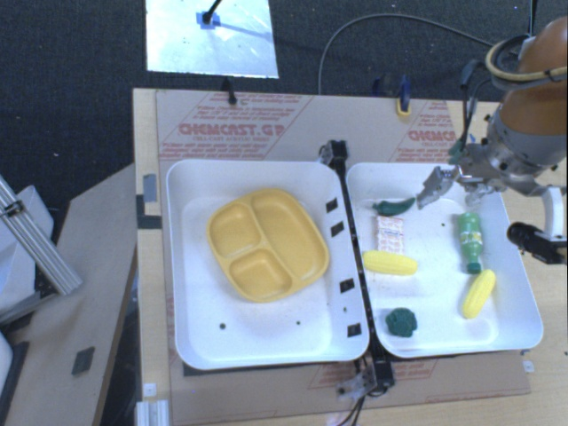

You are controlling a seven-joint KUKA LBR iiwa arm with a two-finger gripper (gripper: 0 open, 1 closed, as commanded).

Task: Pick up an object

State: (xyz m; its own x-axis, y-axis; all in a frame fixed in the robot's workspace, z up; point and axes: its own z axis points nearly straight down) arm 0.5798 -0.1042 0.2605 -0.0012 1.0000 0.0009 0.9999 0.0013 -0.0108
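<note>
The right bin (524, 327) holds several small items. A dark green pod (393, 206) lies near its back left, with a pink-and-white packet (389, 232) and a yellow corn cob (389, 263) just in front of it. A green bottle (469, 240) and a second corn cob (478, 293) lie toward the right, and a dark green broccoli piece (401, 321) sits at the front. My gripper (454, 193) hangs over the bin's back, between the pod and the bottle. It is open, with nothing between its two fingers.
The left bin (191, 327) holds a yellow divided plate (266, 242). A black hinge strip (348, 256) runs between the two bins. A shiny metal sheet (211, 25) lies behind the bench, and a cable (355, 25) arcs over the back.
</note>
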